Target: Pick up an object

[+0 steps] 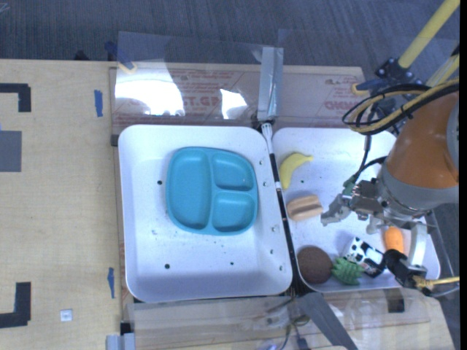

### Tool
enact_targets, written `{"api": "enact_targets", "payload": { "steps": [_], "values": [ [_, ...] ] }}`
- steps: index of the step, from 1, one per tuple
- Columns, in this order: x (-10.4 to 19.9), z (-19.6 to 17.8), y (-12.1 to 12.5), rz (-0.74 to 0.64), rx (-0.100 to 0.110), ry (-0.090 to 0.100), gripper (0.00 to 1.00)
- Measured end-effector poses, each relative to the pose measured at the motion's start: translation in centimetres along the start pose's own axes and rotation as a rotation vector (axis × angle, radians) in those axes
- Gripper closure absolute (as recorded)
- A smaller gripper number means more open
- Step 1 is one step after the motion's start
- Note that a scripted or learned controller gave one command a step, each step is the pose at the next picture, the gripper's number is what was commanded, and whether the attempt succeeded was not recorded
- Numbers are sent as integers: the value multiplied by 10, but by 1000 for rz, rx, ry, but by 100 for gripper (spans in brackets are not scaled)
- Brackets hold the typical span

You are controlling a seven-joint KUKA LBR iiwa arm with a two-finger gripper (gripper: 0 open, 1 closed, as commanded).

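Nothing looks lifted so far: the pincer (341, 210) hangs low in the right bin (332, 152) just beside the bun (304, 207); I cannot tell whether it is open or closed, so the grasp is left to do

Divided tray (211, 190): plain turquoise blue
Left bin (139, 217): white, few dark specks
Right bin (328, 148): white
Banana (293, 166): yellow
Bun-shaped piece (304, 207): tan, paler band
Round piece (315, 263): dark brown
Leafy piece (346, 270): green
Small toy (357, 251): black-and-white patches
Worktop (58, 195): pale wood, blue tape marks
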State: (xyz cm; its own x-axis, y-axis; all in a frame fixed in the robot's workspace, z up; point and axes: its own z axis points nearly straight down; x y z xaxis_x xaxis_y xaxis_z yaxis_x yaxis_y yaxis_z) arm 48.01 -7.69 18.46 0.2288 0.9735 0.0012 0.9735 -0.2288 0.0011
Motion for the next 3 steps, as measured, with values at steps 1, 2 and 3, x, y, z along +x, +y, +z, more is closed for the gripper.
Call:
{"api": "enact_targets", "payload": {
  "steps": [1,2,3],
  "values": [
    [24,-10,124,-67,0,-1,0],
    [-18,93,86,-206,-12,-1,0],
    [5,93,115,-246,-15,-2,0]
  ]
}}
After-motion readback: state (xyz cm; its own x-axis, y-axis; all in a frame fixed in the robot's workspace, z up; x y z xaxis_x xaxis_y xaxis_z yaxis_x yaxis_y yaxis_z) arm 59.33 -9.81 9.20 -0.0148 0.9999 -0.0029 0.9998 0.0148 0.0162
